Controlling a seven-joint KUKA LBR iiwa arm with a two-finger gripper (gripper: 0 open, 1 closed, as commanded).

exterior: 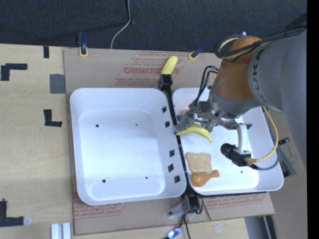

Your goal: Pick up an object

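Where cardboard covers wood bench, bins sit; hand state unclear.

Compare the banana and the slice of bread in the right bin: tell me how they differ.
The banana is yellow and curved; the slice of bread is tan and roughly square. The banana lies right below the gripper, near the divider between the bins; the slice of bread lies farther toward the near edge, apart from the gripper, beside an orange drumstick-shaped piece. The banana is long and thin; the bread is broad and flat. Both rest in the right bin.
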